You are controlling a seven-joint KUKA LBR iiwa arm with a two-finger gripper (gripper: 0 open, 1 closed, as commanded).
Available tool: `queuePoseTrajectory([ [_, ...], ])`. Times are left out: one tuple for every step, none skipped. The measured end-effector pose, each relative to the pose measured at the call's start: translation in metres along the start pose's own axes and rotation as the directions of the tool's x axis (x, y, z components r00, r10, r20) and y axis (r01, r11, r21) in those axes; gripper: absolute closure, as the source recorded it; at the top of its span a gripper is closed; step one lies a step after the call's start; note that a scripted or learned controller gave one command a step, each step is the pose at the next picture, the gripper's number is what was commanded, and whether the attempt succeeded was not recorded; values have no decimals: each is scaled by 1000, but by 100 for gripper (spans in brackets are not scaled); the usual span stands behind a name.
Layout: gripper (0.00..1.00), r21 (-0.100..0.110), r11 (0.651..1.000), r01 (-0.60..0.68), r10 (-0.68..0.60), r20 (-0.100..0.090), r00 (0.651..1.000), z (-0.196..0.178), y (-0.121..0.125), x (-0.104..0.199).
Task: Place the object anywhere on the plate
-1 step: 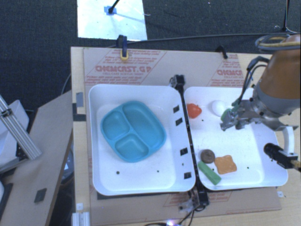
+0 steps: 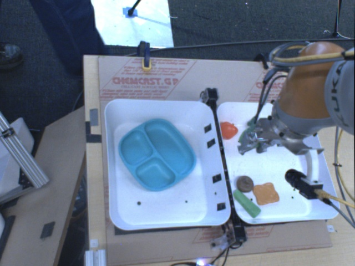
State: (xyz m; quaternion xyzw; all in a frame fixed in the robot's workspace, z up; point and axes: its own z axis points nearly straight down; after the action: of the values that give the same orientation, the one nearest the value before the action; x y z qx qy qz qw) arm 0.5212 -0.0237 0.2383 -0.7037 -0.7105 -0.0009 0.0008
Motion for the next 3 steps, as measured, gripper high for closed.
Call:
queuePoseTrajectory([
  [100,-1,1000,1,-1,0,1000,-7,-3,51],
  [100,1,1000,0,0,0,1000,7,-11,106],
  [100,0,1000,0,0,0,1000,16,-4,154],
])
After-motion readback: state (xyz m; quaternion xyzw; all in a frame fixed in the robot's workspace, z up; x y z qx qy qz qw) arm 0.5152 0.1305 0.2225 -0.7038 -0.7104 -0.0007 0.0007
